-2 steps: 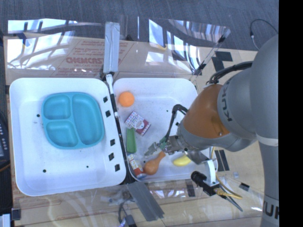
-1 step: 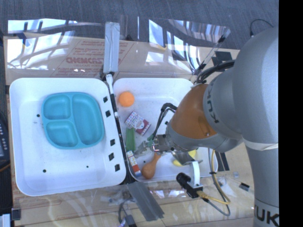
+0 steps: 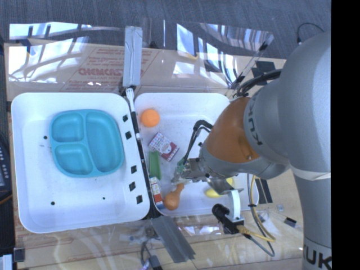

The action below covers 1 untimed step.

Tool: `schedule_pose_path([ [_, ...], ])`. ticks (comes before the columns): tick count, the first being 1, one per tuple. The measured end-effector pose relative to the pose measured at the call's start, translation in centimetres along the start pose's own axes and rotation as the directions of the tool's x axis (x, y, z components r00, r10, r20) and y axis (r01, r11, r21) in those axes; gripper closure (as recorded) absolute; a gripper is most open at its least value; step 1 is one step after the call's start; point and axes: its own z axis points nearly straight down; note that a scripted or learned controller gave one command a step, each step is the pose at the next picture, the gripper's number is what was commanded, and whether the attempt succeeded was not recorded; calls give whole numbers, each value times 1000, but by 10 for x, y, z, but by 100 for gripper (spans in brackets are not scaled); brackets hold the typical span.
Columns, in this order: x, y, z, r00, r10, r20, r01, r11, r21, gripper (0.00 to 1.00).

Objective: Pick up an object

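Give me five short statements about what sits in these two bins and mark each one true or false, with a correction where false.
1. The blue divided tray lies in the left bin. True.
2. The orange ball sits inside the tray. False: it lies in the right bin, near that bin's upper left corner.
3. The arm hangs over the right bin. True.
4. The green stick lies in the left bin. False: it lies in the right bin, close to the divider between the bins.
5. The small red and white packet lies below the orange ball in the picture. True.
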Motion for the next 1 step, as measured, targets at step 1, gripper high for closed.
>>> schedule_pose_path([
  [1, 46, 37, -148, 982, 190, 0, -190, 982, -2, 100],
])
